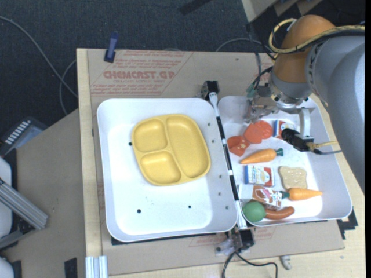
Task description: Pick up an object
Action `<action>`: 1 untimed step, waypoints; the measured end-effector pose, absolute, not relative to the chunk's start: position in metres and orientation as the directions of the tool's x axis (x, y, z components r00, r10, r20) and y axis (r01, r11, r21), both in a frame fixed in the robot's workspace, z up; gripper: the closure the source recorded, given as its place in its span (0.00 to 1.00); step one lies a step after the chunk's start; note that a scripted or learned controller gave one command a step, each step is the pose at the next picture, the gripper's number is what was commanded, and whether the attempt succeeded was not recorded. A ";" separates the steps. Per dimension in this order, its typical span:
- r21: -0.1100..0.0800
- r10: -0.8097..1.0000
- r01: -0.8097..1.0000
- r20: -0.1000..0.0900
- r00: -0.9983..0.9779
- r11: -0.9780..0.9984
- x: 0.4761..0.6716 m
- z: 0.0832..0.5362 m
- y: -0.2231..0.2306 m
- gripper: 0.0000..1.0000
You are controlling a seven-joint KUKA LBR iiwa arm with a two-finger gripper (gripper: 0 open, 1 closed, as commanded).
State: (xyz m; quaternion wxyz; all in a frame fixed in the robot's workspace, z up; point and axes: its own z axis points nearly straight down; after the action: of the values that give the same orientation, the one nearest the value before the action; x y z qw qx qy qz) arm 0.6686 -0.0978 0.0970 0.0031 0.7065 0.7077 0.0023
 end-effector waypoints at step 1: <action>0.007 1.000 1.000 -0.001 -0.002 0.002 0.668 0.097 -0.098 0.00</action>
State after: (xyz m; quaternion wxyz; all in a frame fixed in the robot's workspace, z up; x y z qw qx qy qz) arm 0.6684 -0.0978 0.0966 0.0028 0.7066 0.7076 0.0022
